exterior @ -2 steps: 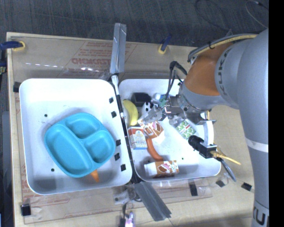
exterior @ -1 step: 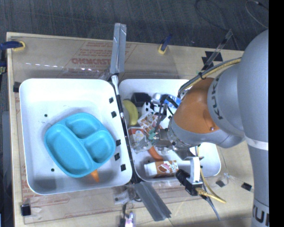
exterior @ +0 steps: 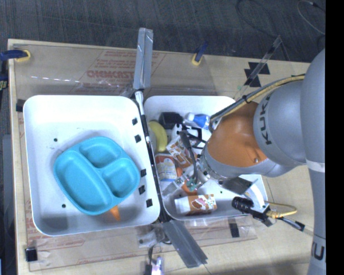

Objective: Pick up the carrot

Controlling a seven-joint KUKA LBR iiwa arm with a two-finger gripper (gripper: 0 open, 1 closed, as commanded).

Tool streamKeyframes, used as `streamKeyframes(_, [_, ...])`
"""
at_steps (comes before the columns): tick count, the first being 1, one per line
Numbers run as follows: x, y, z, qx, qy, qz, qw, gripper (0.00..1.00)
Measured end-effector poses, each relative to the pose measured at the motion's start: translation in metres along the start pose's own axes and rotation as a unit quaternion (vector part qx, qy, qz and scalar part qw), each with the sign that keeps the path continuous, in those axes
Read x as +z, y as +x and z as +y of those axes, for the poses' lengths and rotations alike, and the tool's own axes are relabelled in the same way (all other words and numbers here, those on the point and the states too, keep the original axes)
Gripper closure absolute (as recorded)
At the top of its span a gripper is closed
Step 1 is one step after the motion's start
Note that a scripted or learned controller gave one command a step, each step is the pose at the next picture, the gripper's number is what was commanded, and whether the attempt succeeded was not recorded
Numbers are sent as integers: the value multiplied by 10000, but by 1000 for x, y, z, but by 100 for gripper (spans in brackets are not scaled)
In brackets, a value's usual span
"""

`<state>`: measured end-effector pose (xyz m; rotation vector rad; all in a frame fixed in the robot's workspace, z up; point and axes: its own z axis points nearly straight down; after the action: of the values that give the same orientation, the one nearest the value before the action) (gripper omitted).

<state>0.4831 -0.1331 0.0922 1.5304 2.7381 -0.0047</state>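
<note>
Most of the carrot [exterior: 114,213] is hidden under the blue divided plate [exterior: 97,173] in the left bin [exterior: 40,119], lower left of the frame; only an orange tip is seen at the plate's lower edge, so its axis cannot be judged. "KUKA" is read on the arm [exterior: 275,130]. The gripper [exterior: 192,179] is lowered among clutter in the right bin [exterior: 217,103]; the state of its jaws cannot be told.

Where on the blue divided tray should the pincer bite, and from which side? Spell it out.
Take the blue tray by its raised rim at the left edge, coming straight down from above. It lies flat, so only the rim offers a thin lip. That edge faces bare floor of the left bin, while the tray's right edge crowds the bin wall.
</note>
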Motion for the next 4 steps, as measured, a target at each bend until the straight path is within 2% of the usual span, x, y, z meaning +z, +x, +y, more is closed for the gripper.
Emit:
streamKeyframes(1, [1, -63, -46, -2136, -10, 22, 9769, 0])
streamKeyframes(2, [1, -77, -20, -4916, -23, 16, 8708, 0])
streamKeyframes(3, [2, -37, 67, -4242, -12, 37, 9055, 0])
streamKeyframes(4, [2, -57, -12, -4686, -15, 34, 8834, 0])
